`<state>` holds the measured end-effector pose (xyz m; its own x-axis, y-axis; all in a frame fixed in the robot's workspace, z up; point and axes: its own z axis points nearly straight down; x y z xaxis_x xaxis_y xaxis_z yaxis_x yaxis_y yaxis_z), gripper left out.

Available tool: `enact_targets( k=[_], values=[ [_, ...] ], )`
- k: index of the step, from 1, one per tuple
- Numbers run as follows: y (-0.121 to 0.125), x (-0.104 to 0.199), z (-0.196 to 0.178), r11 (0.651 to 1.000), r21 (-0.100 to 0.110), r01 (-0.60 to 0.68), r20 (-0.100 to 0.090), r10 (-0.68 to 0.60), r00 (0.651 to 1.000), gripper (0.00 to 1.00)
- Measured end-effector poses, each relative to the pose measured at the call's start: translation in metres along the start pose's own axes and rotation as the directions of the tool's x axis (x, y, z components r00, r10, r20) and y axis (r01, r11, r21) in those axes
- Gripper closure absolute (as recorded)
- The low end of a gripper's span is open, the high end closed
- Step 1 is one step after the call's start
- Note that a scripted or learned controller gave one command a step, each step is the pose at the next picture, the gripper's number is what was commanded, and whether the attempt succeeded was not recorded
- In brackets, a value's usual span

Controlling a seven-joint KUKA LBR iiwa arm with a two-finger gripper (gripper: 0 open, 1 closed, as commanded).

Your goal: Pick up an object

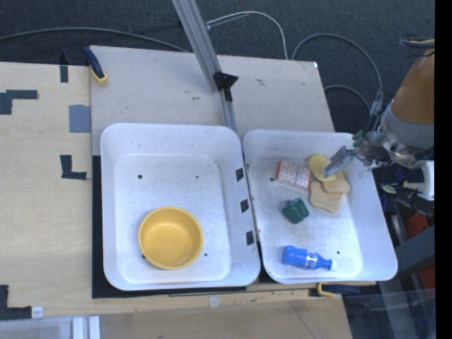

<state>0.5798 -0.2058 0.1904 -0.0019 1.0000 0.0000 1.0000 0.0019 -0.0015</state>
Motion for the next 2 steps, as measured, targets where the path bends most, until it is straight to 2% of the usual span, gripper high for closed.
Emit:
enact_targets(
  k=[1,2],
  values=[
    [0.000,0.000,0.000,1.000,0.000,0.000,0.000,0.000,1.000,0.00],
    [0.000,-0.003,0.044,1.000,0.004,0.000,0.000,0.000,1.000,0.00]
  ],
)
